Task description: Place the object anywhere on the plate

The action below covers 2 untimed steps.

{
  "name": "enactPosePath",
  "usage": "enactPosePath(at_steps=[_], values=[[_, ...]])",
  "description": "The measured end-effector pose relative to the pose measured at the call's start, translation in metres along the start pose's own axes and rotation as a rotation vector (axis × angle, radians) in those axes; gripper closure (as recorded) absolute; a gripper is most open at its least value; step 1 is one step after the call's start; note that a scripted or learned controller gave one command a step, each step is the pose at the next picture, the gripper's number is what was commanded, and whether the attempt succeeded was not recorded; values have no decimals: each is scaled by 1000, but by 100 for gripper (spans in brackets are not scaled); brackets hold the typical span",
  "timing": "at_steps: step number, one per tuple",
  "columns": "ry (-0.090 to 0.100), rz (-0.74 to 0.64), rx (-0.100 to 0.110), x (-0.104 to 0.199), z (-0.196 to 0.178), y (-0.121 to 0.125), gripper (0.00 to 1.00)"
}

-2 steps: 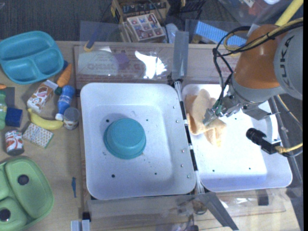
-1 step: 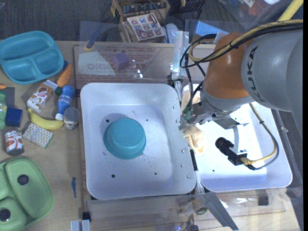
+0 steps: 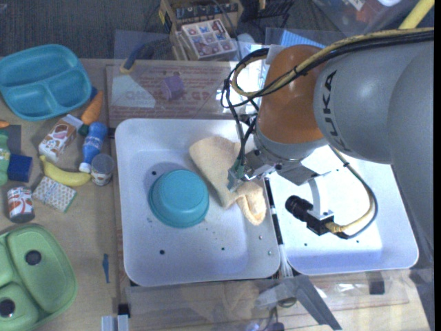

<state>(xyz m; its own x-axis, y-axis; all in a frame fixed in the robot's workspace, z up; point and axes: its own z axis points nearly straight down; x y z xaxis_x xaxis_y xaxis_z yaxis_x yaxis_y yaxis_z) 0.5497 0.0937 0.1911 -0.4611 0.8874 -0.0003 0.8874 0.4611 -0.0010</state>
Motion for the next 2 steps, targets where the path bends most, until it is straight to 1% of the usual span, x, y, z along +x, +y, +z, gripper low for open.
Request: enactPosePath(at_steps=[1,2], values=[[2,-257,3,23,-56,-55,100],[2,-257,2,22,-57,-55,0]])
